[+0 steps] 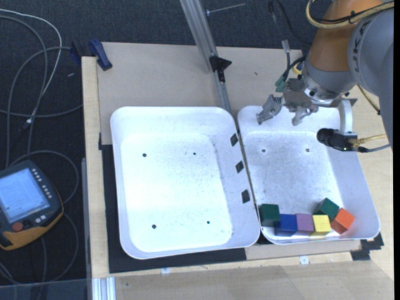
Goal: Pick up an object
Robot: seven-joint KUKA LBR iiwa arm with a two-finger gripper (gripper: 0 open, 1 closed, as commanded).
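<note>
Bench (162,67): tan board bearing two shallow white bins side by side on a black mat.

Left bin (125,127): white, speckled floor with four small dark dots.

Right bin (359,186): white, speckled floor. A row of blocks lies along its near wall, each touching or just beside the next:
- dark green block (269,214), at the row's left end
- blue block (288,223)
- purple block (304,222)
- yellow block (320,223)
- green block (329,208), just behind the yellow and orange ones
- orange block (343,220), at the row's right end

Arm (350,33): grey with an orange band, entering from the right, over the far edge of the right bin.

Gripper (285,112): two fingers spread apart with nothing between them, above the far rim of the right bin, well apart from the blocks.

Pole (199,27): slanted metal rail running from the top down to the gap between the bins.

Pendant (25,199): handheld unit with a lit screen, on the dark floor at left, beside loose cables (37,61).

Clip (100,54): blue, at the bench's far left corner.
</note>
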